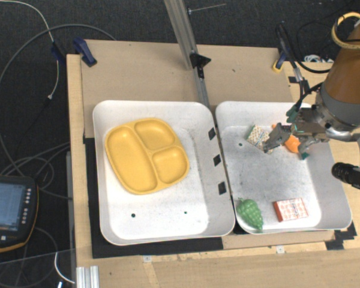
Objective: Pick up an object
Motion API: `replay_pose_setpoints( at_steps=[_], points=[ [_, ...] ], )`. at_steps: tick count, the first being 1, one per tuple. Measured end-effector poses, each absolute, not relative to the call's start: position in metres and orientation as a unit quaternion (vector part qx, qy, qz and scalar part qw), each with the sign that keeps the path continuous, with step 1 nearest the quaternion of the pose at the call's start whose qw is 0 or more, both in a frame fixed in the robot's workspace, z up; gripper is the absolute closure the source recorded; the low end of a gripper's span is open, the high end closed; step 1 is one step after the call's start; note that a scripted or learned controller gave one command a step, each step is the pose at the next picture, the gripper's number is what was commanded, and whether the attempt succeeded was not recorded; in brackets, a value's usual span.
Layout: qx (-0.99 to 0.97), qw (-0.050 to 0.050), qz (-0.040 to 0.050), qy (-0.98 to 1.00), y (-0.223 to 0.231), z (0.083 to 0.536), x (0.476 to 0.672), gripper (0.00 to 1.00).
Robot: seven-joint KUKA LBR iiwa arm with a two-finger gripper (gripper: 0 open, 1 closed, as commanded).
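Divided plate (146, 156) in left bin (108, 221); right bin (330, 215) holds packet (258, 135) (far end), box (290, 209) & lumpy obj (249, 213) near front.

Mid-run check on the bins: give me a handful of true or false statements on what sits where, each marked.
1. The yellow divided plate lies in the left bin. True.
2. The green object sits at the far edge of the right bin. False: it rests at that bin's near edge, by the divider.
3. The red and white packet lies in the right bin, to the right of the green object. True.
4. The claw hangs over the left bin. False: it is over the far part of the right bin, beside a small patterned packet.
5. An orange object shows next to the claw. True.
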State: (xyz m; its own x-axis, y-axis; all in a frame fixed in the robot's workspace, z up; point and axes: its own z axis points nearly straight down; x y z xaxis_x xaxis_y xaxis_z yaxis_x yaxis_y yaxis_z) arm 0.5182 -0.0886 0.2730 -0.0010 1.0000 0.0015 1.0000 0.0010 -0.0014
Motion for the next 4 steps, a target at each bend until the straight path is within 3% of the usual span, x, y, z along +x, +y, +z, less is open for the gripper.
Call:
replay_pose_setpoints(
  at_steps=[1,4],
  points=[
    [-0.707,0.001,-0.0001,-0.707,-0.089,0.273,0.518,0.0],
    [-0.707,0.004,0.002,-0.707,-0.077,0.096,0.513,0.0]
  ],
)
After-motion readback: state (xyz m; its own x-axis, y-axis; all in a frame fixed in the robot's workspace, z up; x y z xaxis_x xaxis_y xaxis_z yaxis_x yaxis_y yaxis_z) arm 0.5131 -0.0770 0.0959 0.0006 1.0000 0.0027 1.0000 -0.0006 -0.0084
